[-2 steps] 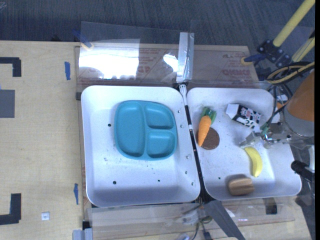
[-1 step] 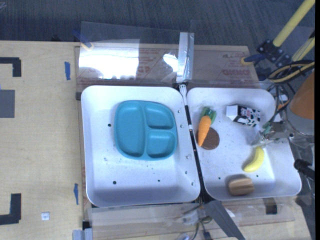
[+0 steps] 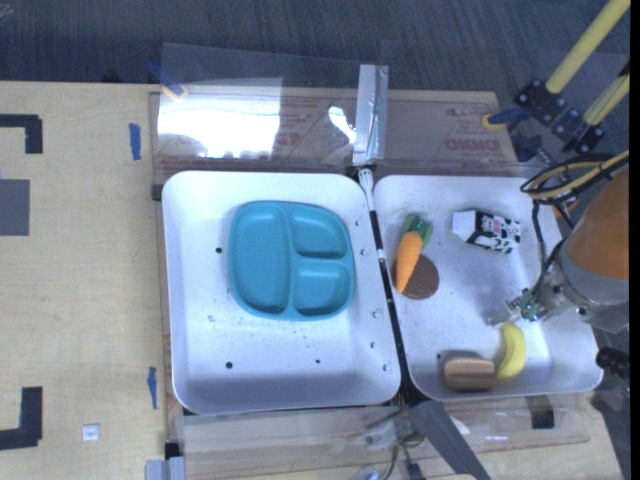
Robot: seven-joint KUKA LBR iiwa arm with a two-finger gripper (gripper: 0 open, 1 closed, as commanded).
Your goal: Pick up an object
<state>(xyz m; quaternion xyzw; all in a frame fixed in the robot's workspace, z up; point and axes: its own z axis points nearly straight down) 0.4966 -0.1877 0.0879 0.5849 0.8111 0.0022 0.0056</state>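
The right bin [image 3: 560,193] holds an orange carrot [image 3: 409,256] with a green top, lying against a brown round disc [image 3: 422,280]. A small white-and-black toy [image 3: 487,230] lies toward the far side. A yellow banana [image 3: 513,351] and a tan bread roll [image 3: 469,371] lie near the front wall. My gripper [image 3: 523,307] reaches in from the right and sits low over the bin floor, just above the banana's upper end. Nothing shows in its grasp.
The left bin [image 3: 190,298] holds a blue divided plate [image 3: 292,259]. A raised rim [image 3: 380,268] separates the two bins. The arm's orange band [image 3: 608,230] and black cables [image 3: 560,183] hang over the right bin's right side. Clear plastic sheeting [image 3: 260,113] stands behind the bins.
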